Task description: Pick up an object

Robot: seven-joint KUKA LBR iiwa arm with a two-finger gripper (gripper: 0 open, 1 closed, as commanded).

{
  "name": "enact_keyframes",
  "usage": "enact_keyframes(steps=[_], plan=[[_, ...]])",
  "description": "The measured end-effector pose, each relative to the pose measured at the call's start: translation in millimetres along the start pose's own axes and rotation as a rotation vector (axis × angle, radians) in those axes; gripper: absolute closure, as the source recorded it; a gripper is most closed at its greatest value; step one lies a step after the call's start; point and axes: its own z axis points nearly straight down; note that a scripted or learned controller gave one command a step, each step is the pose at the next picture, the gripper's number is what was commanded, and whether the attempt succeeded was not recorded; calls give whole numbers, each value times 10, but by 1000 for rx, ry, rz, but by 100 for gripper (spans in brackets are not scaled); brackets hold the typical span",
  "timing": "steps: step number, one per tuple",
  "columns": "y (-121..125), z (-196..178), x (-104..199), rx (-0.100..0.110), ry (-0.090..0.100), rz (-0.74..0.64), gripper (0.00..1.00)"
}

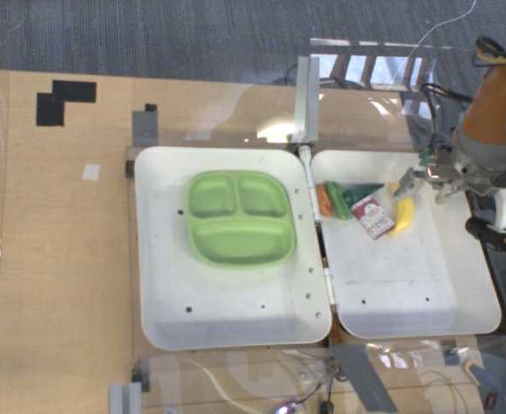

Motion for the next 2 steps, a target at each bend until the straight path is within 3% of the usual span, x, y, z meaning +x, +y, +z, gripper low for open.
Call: enact_keyframes(steps=[1,2], plan=[[96,339,49,-11,-3,-23,0],[127,236,73,-16,-2,-32,100]])
